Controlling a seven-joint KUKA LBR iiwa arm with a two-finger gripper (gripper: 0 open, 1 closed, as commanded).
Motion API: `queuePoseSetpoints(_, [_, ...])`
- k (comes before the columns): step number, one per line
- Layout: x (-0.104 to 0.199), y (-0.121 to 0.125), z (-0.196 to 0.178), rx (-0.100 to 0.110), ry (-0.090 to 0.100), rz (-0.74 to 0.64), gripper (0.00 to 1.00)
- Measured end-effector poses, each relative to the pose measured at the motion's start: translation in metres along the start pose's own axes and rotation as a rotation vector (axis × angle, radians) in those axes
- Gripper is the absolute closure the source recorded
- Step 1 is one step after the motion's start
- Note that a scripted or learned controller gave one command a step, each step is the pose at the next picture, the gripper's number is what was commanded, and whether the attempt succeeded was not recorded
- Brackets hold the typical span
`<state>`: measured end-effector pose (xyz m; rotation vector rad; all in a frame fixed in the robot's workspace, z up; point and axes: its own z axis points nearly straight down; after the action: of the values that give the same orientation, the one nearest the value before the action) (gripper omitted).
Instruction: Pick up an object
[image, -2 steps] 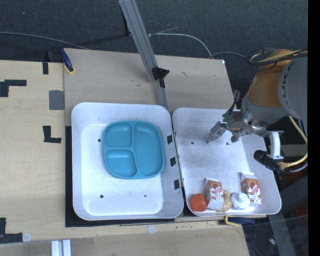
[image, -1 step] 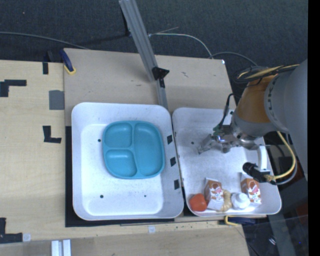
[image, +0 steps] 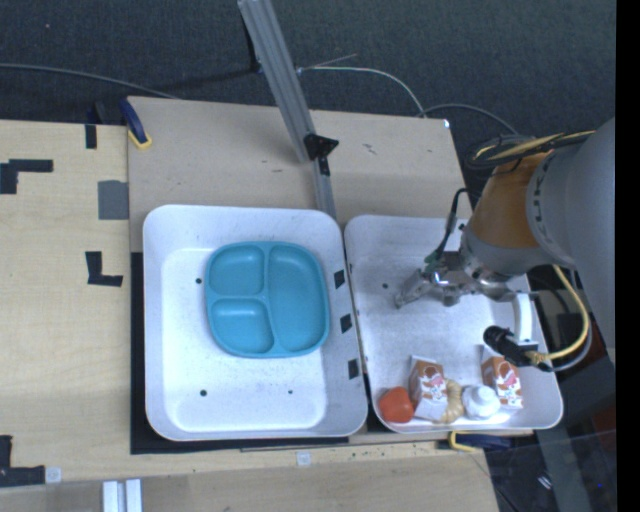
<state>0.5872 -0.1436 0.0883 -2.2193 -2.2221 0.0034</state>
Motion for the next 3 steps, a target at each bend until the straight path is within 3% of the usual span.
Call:
queuePoseSetpoints(1, [0.001, 0.0, -0.01, 0.0, 0.001, -0.001, 1.0])
queuePoseSetpoints(3, [0.001, -0.002, -0.098, -0.006, 0.0, 0.0, 1.0])
